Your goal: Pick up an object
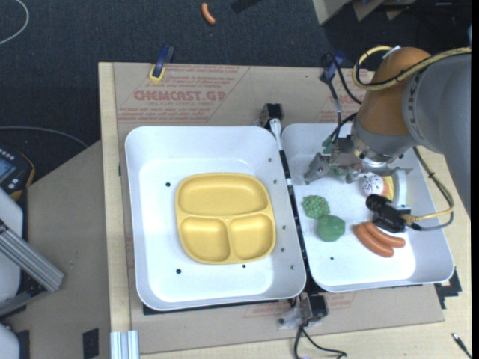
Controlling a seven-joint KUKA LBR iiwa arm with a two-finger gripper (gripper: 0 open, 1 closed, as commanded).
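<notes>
Two white bins sit side by side; claw, grip state unclear, hovers above green broccoli.

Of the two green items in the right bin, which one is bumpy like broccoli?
The upper green piece, nearer the bin divider; the lower green piece looks smooth and rounded.

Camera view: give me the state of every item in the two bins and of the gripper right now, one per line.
Yellow divided plate: flat in the left bin, compartments bare.
Broccoli: lying loose in the right bin, near its left wall.
Green round piece: loose, just below the broccoli.
Hot dog: lying flat, right of the green piece.
Gripper: low over the right bin's upper part, nothing visibly held.
</notes>
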